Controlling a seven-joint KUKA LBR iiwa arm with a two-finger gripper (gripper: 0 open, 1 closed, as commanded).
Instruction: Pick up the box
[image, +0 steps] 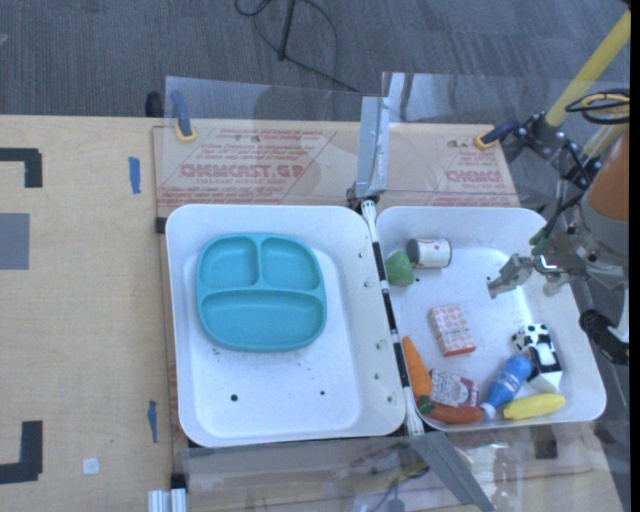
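Observation:
The box (452, 330) is small, pink and white with a patterned face, and lies flat near the middle of the right bin (470, 222). My gripper (529, 279) hangs over the right side of that bin, up and to the right of the box and apart from it. Its fingers (503, 280) are spread open with nothing between them. The grey arm with its orange band (608, 190) comes in from the right edge.
Around the box lie a green toy (399, 267), a white can (432, 252), a carrot (417, 368), a red packet (452, 390), a blue bottle (507, 382), a banana (533, 405) and a cow toy (540, 348). A teal divided plate (261, 292) sits in the left bin (300, 400).

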